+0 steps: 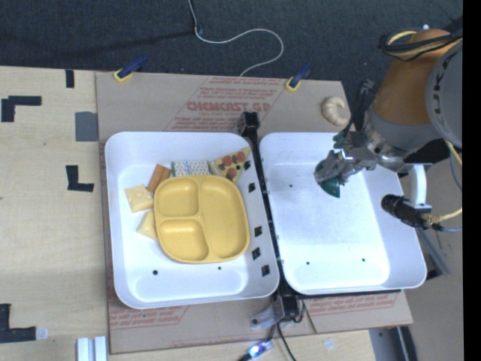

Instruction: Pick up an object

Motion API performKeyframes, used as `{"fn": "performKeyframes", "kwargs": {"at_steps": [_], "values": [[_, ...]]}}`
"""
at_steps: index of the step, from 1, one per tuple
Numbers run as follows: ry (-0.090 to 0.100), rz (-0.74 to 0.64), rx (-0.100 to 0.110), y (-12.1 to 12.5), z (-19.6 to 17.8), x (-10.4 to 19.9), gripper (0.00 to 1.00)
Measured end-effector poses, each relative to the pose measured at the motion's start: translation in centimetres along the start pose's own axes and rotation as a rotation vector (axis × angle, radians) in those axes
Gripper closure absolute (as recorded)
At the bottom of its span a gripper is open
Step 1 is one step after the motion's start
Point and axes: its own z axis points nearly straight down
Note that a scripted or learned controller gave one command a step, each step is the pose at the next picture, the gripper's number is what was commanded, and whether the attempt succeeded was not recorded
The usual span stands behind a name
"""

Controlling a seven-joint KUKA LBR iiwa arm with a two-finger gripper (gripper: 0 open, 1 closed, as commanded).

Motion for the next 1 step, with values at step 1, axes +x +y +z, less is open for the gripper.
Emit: {"fn": "performKeyframes", "kwargs": {"at_steps": [1], "values": [[0.001, -0.005, -0.002, 3.14, -0.95, 4.81, 1.00]]}}
